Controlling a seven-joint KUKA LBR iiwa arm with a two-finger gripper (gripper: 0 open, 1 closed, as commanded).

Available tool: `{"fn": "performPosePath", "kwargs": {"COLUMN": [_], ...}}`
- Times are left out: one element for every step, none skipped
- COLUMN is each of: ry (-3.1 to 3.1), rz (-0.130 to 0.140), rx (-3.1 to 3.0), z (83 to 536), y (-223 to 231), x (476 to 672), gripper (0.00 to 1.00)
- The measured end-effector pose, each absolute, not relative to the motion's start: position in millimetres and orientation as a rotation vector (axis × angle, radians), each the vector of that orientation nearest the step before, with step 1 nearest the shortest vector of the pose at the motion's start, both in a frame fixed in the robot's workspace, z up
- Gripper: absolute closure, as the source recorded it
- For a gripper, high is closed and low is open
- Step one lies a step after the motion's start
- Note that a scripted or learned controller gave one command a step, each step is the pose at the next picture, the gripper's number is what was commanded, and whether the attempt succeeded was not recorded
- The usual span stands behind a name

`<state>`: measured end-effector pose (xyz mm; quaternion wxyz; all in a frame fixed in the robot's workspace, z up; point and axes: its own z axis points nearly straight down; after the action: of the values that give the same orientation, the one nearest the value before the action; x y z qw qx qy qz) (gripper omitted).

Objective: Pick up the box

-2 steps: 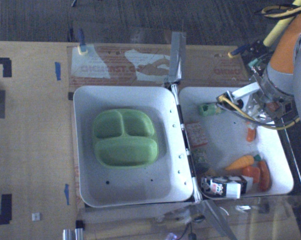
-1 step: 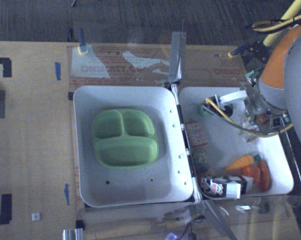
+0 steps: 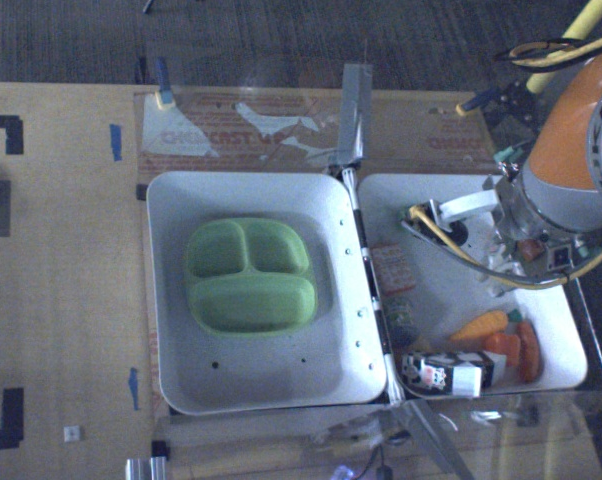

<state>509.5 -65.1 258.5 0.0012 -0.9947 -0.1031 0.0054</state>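
Note:
The box [image 3: 447, 373] is a small black-and-white carton lying on its side along the front wall of the right bin [image 3: 431, 193]. My gripper [image 3: 521, 251] hangs over the right half of that bin, behind the box and to its right, well apart from it. The grey wrist and looping yellow cables cover its lower end. Nothing is visibly held.
An orange carrot toy [image 3: 481, 325] and a red-orange toy [image 3: 516, 353] lie just behind and right of the box. A flat printed packet [image 3: 392, 268] rests near the bin's left wall. The left bin [image 3: 171, 348] holds a green divided plate [image 3: 251, 276].

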Motion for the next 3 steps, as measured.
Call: {"fn": "performPosePath", "kwargs": {"ry": [-0.390, -0.318, -0.705], "rz": [0.016, -0.016, -0.006], "rx": [-3.113, -3.124, -3.059], "z": [147, 88, 86], "y": [-98, -92, -94], "x": [512.5, 483.9, 481.8], "gripper": [1.00, 1.00, 1.00]}}
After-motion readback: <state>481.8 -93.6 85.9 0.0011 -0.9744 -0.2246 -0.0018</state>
